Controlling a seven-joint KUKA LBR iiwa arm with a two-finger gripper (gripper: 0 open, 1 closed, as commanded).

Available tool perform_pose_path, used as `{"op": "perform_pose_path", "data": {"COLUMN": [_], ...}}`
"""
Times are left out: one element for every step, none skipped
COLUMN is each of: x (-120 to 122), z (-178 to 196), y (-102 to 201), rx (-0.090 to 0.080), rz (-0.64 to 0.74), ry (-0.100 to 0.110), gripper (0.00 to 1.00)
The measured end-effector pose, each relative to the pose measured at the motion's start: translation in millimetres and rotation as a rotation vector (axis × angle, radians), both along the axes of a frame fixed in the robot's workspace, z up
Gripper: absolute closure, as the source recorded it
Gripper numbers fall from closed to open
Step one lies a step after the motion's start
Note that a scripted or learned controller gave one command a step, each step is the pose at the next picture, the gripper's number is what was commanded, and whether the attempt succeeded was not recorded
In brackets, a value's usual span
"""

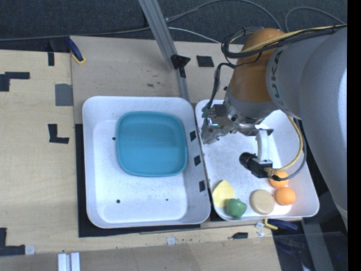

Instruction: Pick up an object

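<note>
The arm reaches in from the right, and the gripper [212,124] hangs over the far left corner of the right bin [242,151], close to the wall it shares with the left bin [93,151]. From this slant the fingers are a dark tangle of metal, and I cannot tell whether they are wide or narrow; nothing shows between them.

The pickings sit well apart from the gripper, huddled along the near edge of the right bin: a yellow piece [222,191] with a green piece [236,208] touching its near side, then a pale round piece [262,201], then an orange ball [285,196] at the right. They look like small toy foods, so I judge them light and fairly stiff, with smooth rounded skins that could squirt out of a pinch.

The orange ball and the pale round piece look the cleanest bets, taken across the widest part from straight above. The yellow and green pair crowd each other and the bin wall, leaving little room for a finger.

Over in the left bin, a blue plate [151,143] lies flat, broad and shallow, a poor thing to pinch.
</note>
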State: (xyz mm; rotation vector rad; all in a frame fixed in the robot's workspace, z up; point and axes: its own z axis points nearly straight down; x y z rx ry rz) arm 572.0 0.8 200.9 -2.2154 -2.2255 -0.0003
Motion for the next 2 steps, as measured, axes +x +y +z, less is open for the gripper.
{"op": "perform_pose_path", "data": {"x": [28.7,51.8], "z": [-2.5,17.0], "y": [47.5,87.3], "rx": [0.0,0.0], "rz": [0.0,-0.001], "ry": [0.0,-0.002], "gripper": [1.0,1.0]}}
